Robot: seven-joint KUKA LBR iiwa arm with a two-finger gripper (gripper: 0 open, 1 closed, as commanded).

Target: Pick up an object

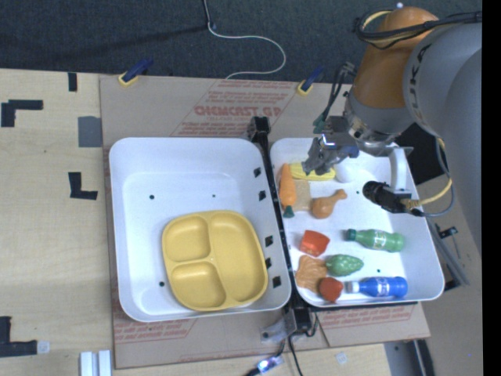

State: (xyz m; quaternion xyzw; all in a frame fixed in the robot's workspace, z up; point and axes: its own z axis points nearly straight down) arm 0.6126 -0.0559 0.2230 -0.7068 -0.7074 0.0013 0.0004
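Bins and contents

Hand (319, 161) low in the right bin's (427, 249) far-left corner, over a yellow block (315, 172); finger state cannot be told. Nearby: carrot (287, 186), drumstick (327, 203), green bottle (376, 240), blue bottle (379, 287). Left bin (141, 178): yellow divided plate (213, 258).

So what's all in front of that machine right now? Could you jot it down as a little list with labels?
left bin: holds a yellow divided plate
right bin: toy food and bottles
bottles: green bottle, blue bottle
other items: carrot, chicken drumstick, yellow block
end effector: low over the yellow block at the right bin's far end
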